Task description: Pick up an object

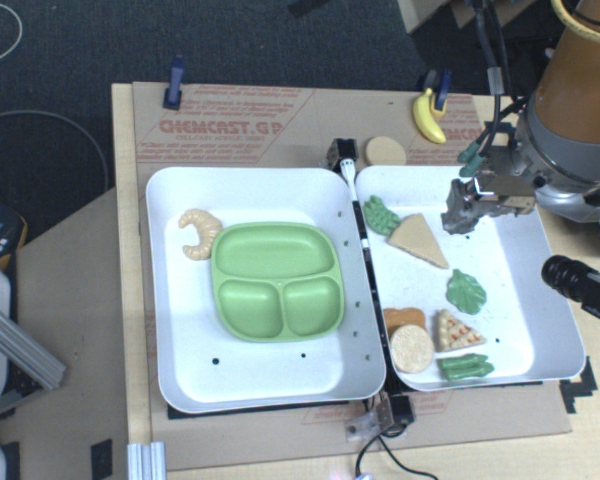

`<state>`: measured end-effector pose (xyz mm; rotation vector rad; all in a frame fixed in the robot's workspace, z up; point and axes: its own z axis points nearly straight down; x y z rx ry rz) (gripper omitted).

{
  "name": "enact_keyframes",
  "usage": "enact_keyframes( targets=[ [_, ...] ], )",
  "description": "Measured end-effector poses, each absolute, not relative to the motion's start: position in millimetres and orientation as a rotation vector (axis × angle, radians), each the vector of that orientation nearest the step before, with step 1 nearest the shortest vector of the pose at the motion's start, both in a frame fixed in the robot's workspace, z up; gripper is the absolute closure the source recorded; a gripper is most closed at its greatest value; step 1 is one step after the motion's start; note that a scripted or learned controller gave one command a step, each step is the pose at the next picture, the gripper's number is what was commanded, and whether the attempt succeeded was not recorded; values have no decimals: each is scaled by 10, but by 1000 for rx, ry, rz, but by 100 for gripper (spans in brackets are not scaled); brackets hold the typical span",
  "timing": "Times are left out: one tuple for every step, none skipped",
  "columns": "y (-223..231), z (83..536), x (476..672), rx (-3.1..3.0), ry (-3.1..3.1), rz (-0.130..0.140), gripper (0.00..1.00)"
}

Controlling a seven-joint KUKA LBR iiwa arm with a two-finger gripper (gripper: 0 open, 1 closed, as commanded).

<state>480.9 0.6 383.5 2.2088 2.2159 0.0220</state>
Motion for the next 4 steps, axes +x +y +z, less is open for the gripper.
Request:
enact_keyframes(
  targets=[
    [66, 4470, 4797, 2217, 2221, 4, 100],
    [198, 3667, 4790, 2224, 2224, -6, 100],
    [250, 2830, 4789, 2226, 2222, -5, 100],
    [-202, 1812, 4787, 2228, 2221, -4, 100]
  ],
)
